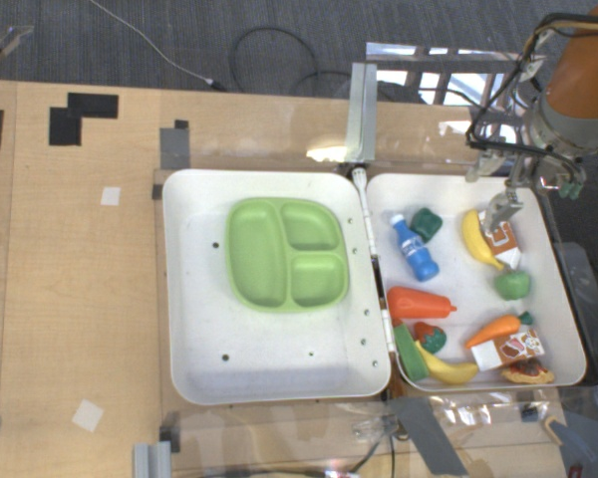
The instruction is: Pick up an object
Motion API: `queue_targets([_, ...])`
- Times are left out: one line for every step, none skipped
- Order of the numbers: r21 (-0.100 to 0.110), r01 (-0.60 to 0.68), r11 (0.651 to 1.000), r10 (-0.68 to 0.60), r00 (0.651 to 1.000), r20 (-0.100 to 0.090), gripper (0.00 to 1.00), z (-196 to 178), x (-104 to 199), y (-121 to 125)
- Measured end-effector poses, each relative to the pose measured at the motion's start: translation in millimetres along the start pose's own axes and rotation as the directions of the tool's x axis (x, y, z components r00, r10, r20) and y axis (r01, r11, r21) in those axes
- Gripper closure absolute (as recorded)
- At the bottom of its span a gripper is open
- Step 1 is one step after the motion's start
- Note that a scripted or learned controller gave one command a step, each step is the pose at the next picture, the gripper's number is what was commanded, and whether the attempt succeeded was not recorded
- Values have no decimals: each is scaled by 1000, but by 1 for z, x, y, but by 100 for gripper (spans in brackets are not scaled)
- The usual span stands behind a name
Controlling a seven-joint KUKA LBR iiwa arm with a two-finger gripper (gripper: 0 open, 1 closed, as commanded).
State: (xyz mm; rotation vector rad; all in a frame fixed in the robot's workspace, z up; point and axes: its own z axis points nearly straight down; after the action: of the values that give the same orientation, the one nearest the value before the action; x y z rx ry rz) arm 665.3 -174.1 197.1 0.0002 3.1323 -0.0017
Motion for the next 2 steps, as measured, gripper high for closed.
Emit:
queue_targets([0,-76,997,76,997,3,0,101,26,65])
queue_targets([-1,-209,978,209,978,5,0,107,68,81])
